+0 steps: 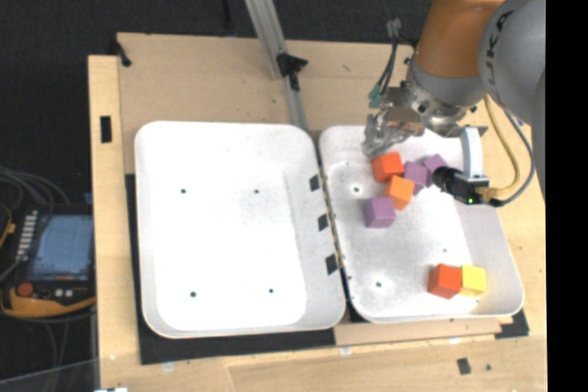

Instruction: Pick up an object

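The arm's gripper [378, 140] hangs over the far left part of the right bin [409, 289], just above and left of a red-orange cube [387, 166]. Close to that cube lie an orange cube [401, 189], a purple cube [378, 211] and two more purple blocks [424, 172] to the right. In the bin's near right corner a red cube [445, 279] sits against a yellow cube [473, 279]. Nothing shows between the fingers.
The left bin [225, 225] lies beside the right one, with black clips [323, 220] along the seam between them. A slanted metal pole [262, 9] rises from the bench behind the bins. A black cable and connector [464, 188] hang at the arm's right.
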You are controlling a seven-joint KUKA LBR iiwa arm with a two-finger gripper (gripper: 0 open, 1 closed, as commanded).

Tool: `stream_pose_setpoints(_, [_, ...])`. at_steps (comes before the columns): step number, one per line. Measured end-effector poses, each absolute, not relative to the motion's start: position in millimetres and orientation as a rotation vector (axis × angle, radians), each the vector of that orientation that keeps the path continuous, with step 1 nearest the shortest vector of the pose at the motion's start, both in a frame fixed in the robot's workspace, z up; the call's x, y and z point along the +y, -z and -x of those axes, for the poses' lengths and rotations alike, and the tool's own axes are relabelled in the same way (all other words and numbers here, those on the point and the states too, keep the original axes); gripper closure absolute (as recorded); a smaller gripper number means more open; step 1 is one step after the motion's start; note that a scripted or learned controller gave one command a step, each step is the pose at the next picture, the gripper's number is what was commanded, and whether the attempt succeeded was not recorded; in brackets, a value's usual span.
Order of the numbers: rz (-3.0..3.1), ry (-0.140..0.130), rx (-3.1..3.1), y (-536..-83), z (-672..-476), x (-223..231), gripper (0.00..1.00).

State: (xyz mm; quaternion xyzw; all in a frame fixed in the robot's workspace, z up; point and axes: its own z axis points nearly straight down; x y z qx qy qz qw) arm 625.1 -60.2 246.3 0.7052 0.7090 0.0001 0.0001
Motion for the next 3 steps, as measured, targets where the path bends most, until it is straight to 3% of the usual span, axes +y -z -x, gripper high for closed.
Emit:
stream_pose_setpoints(1, [-2.215, 0.0, 2.229, -240, -610.5, -10, 1.0])
stream_pose_setpoints(3, [-2.214, -0.002, 2.232, -256, -561.8, 75, 1.0])
